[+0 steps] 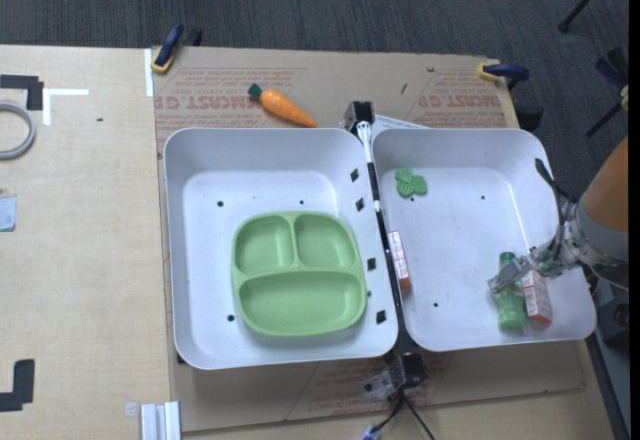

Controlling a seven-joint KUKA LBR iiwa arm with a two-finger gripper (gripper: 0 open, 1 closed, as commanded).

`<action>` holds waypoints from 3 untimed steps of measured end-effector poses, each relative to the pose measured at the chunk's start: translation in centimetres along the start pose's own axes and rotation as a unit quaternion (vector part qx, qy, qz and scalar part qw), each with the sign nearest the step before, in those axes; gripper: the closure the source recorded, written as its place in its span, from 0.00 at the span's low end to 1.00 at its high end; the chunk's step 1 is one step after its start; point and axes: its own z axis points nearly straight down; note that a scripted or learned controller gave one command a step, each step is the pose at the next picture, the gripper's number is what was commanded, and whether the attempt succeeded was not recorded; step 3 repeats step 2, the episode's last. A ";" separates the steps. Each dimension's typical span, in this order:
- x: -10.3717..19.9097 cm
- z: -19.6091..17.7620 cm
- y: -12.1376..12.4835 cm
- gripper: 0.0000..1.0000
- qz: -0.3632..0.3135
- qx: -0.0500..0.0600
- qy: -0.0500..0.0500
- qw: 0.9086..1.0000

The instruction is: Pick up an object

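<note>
A: Report the near edge of the bench first.

B: A black clamp (400,373) with trailing cable sits at 6 o'clock, where the two shallow white plastic bins meet. The left bin (190,258) bears a pale green three-compartment plastic plate (298,273), lying flat at its centre.

A: And the right bin (470,228)?

B: At its 4 o'clock corner lie a small green plastic bottle (511,308) and an orange-and-white carton (538,300), just beside each other. The two-finger metal gripper (518,273) is directly over them, touching or very nearly touching the bottle's top. Its state cannot be told; the tip is too small and cluttered to read. The grey arm with its orange band (612,193) enters from 3 o'clock.

A: Other contents of that bin?

B: A narrow orange-and-white stick-shaped packet (399,263) lies along the 9 o'clock wall. A small green leaf-shaped toy (410,184) rests near 11 o'clock.

A: Beyond the bins?

B: An orange toy carrot with a green top (281,104) lies on the brown cardboard sheet (330,88) at 12 o'clock of the left bin. Blue-and-yellow clamps (167,48) grip the cardboard's far corners.
</note>
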 end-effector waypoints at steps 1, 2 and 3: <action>-0.2 -1.2 0.2 1.00 0.002 -0.002 -0.002 1.000; 8.2 -15.6 1.8 1.00 -0.092 -0.001 -0.004 0.996; 8.2 -15.6 1.8 1.00 -0.092 -0.001 -0.004 0.996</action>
